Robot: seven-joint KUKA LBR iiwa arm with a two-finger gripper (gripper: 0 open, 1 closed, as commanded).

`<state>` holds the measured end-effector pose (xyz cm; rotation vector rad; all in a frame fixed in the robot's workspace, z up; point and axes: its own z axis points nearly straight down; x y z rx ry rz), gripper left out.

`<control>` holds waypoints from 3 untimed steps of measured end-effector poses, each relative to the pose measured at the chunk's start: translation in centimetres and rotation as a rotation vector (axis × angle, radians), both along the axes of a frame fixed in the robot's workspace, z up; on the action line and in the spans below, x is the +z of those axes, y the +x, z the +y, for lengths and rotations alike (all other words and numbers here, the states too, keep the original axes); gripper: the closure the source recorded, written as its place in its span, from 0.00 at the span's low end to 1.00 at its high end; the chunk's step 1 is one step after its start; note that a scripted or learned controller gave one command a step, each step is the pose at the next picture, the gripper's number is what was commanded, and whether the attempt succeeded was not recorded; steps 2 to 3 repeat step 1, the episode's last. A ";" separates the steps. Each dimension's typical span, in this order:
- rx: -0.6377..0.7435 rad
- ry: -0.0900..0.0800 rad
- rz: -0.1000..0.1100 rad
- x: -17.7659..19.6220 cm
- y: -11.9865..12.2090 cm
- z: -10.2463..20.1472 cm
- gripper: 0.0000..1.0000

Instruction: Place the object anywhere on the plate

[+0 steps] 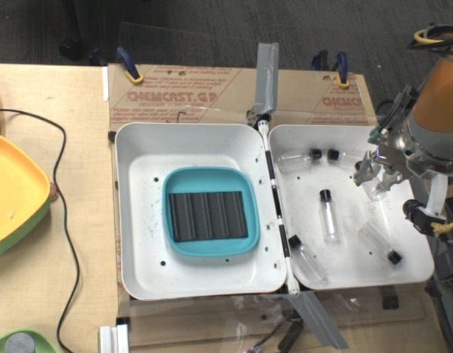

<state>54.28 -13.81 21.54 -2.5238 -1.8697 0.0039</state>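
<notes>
Ideally the gripper (375, 173), its jaws' spread impossible to tell here, drops squarely over the clear vial (329, 216) lying below-left of them, then carries it to the teal plate (209, 182).

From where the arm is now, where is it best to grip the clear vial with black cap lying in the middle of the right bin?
Probably the clear vial is best taken at mid-body, from straight above. It lies flat, its black cap toward the bin's far side, so the fingers should close across its narrow width. Bare floor on both sides leaves room for them.
</notes>
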 end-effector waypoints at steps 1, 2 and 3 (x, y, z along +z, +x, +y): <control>0.000 0.000 0.000 0.0 0.0 0.0 0.00; 0.000 0.000 0.000 0.0 0.0 0.0 0.00; 0.000 0.000 0.000 0.0 0.0 0.0 0.00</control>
